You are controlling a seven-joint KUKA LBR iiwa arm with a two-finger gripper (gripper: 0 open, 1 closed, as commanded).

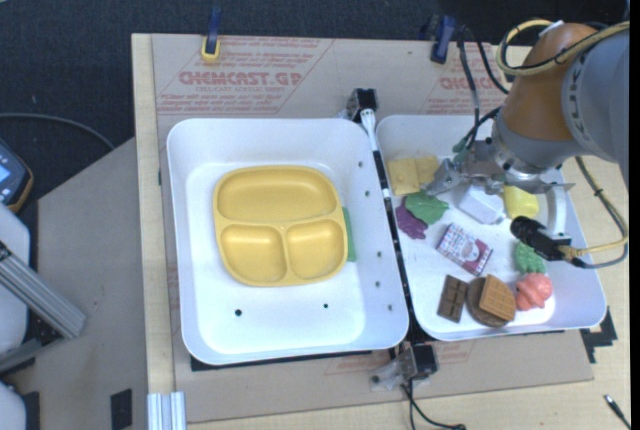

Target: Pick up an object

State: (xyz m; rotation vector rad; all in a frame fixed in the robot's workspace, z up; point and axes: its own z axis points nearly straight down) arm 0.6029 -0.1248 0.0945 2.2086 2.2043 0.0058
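The board [250,68] left of the gripper [478,190] reads "CHEMCAST GP"; whether the gripper is open, I cannot tell.

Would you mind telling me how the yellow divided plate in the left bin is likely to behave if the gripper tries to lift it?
The yellow divided plate looks like rigid moulded plastic, so probably stiff and light. It lies flat and wide, so likely hard to pinch except at its rim.

Robotics lab, clamped board [250,68], white bins [190,218], cables
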